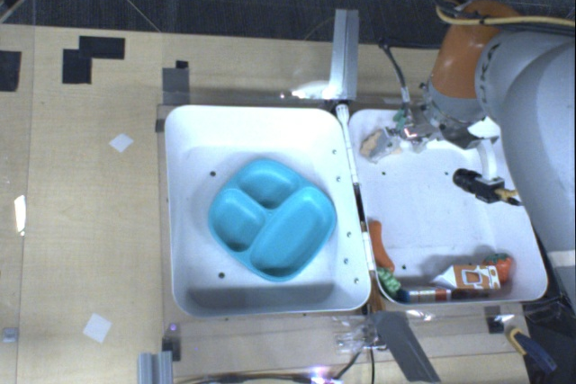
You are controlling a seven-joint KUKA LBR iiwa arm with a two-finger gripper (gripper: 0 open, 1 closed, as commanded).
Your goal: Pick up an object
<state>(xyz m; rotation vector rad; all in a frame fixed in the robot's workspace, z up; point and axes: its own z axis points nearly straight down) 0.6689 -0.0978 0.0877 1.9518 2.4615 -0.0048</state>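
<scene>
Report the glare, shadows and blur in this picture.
Camera view: glare whitens the bench edge above the left bin and the metal near the claw; soft shadow pools along that bin's near wall and beneath the blue tray; the arm looms large and soft at right; small items in the right bin look smeared.

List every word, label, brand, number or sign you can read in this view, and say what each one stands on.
None can be read.
Small orange and brown packet with a white patch, at the near edge of the right white bin: it bears print, too small and blurred to read.
Black square and stepped marks on the wooden bench top, far left: plain shapes, no letters.
Blue three-compartment plastic tray in the left white bin: no marking.
</scene>
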